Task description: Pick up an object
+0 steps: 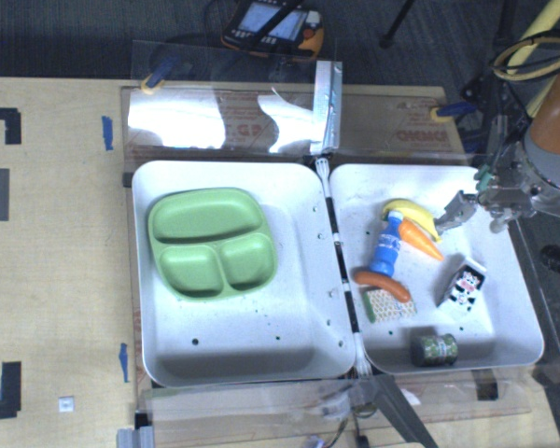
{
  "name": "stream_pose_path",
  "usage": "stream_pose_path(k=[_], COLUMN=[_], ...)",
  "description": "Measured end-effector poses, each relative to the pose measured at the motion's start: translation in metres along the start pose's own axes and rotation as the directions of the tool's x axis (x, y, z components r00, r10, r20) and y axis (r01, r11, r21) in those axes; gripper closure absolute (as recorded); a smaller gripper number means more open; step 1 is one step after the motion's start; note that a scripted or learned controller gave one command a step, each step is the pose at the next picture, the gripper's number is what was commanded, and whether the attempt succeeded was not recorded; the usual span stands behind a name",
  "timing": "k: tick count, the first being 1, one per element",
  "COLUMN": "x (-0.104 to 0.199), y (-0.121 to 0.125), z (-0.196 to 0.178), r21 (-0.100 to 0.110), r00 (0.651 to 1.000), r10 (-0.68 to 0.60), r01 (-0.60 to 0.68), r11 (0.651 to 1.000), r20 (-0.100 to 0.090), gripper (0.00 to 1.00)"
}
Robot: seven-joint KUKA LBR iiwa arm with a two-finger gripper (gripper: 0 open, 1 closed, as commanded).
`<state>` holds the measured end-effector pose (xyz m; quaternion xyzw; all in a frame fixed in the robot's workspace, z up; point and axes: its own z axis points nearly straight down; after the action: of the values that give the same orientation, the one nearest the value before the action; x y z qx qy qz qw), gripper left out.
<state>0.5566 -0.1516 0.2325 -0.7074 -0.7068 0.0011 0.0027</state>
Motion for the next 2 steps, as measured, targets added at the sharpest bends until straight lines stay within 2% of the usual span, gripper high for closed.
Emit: stream_pose_path(k=[1,2], x=[-0.0305,-0.0308], y=[0.0475,0.0483], z=[0.126,0.1189], r21=[-0.001,-0.001], r00=[1.0,1.0], r10=[-0.023,-0.02], r01=[0.023,0.02], r11=[1.0,1.0], r20=[0.0,-0.001], gripper=[0.0,1.0])
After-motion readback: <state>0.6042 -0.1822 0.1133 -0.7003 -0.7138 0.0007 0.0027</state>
